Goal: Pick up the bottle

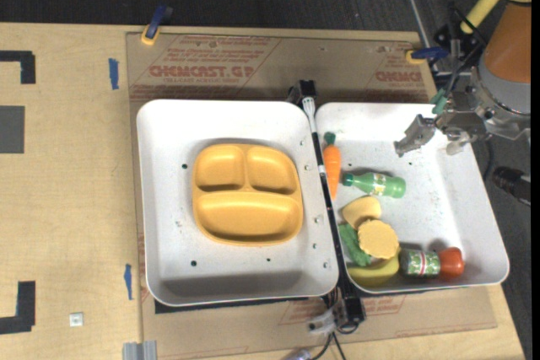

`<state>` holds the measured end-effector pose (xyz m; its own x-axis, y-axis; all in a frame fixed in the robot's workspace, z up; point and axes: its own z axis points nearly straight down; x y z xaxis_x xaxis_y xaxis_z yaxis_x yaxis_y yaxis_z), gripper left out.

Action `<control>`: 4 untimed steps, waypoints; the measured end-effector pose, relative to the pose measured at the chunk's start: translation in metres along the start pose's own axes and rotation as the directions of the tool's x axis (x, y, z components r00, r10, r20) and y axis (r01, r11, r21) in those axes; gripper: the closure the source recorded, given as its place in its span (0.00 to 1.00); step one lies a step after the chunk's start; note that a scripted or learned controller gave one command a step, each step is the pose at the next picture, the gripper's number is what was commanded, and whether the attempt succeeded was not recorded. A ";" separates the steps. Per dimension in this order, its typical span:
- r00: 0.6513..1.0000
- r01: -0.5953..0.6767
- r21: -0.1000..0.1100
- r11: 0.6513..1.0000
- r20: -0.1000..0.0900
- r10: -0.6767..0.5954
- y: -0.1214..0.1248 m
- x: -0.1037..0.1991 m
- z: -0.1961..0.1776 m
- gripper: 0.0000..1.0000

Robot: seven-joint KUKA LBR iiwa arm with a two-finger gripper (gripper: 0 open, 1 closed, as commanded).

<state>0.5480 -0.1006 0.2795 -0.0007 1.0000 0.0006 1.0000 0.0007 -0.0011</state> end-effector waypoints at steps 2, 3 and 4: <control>0.994 0.105 -0.006 0.994 0.002 -0.105 0.062 0.002 0.192 0.00; 0.995 0.104 -0.010 0.995 0.006 -0.104 0.063 0.001 0.181 1.00; 0.998 -0.068 0.002 0.998 -0.001 0.068 -0.028 0.018 0.095 1.00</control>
